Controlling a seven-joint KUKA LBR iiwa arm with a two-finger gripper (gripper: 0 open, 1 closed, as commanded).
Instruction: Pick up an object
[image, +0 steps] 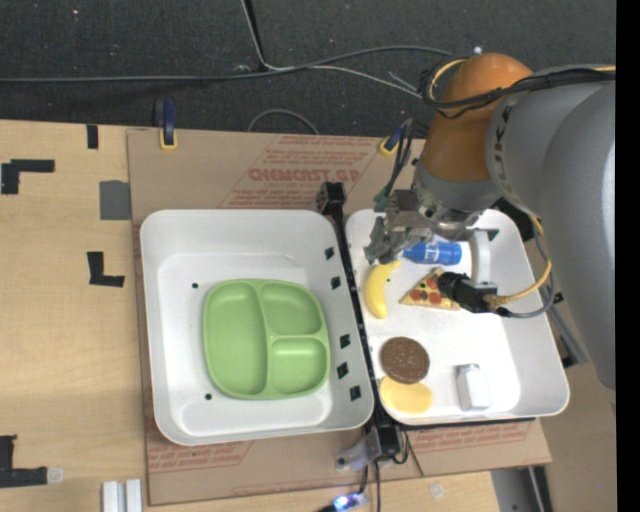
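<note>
Arm (520, 150) bent over rt bin (540, 400), tool (388, 240) above banana (377, 290), grip state unclear

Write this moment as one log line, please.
pincer: low in right white bin, above yellow toy banana | grasp: unclear | left bin: green divided plate

wooden bench (60, 330) under cardboard sheet (290, 175), two white bins (165, 235)
</note>
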